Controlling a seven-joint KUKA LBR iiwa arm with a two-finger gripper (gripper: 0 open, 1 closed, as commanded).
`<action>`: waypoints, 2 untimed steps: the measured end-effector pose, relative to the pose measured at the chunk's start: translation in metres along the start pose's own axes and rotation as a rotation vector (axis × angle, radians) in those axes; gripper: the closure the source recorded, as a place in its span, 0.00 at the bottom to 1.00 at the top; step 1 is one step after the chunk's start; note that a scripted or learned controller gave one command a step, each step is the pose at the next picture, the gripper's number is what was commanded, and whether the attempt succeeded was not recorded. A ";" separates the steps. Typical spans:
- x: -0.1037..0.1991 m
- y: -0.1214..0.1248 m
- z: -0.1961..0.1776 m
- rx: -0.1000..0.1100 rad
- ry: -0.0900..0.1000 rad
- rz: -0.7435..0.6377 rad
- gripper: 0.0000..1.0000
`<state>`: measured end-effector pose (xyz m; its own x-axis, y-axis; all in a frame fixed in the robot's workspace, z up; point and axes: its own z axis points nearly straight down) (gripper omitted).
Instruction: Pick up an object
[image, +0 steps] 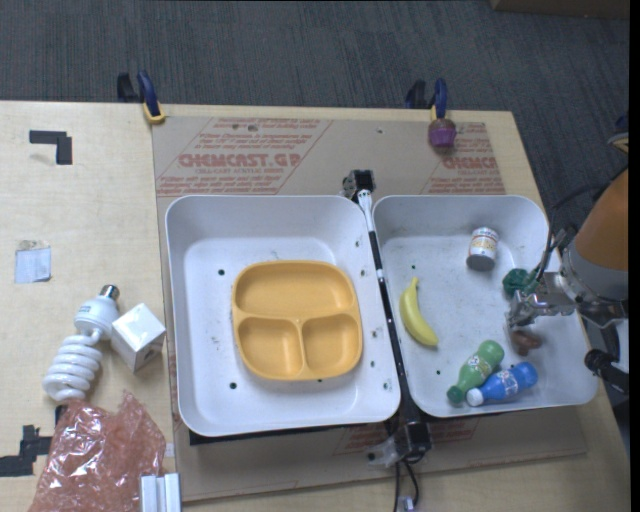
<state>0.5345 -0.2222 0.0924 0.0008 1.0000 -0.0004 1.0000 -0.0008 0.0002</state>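
The right bin (455, 215) holds a yellow banana (418, 313), a small white jar (483, 248), a green bottle (475, 368) and a blue bottle (503, 384) lying side by side, a dark green item (517, 281) and a small brown item (527, 340). My gripper (527, 306) hangs low at the bin's right side, between the dark green item and the brown item. It is very close to both; whether it touches either is unclear. Nothing is visibly held.
The left bin (200, 250) carries a yellow divided tray (297, 320). Outside the bins, at the left, lie a spiral light bulb (80, 350), a white cube (138, 335) and crumpled pink plastic (95, 455). A purple item (442, 132) sits behind the right bin.
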 end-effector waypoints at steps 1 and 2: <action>0.029 -0.057 0.000 0.000 0.000 0.001 0.00; 0.028 -0.056 -0.010 -0.003 -0.001 0.003 1.00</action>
<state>0.4789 -0.1941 0.1025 0.0037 1.0000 -0.0011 1.0000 -0.0037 0.0034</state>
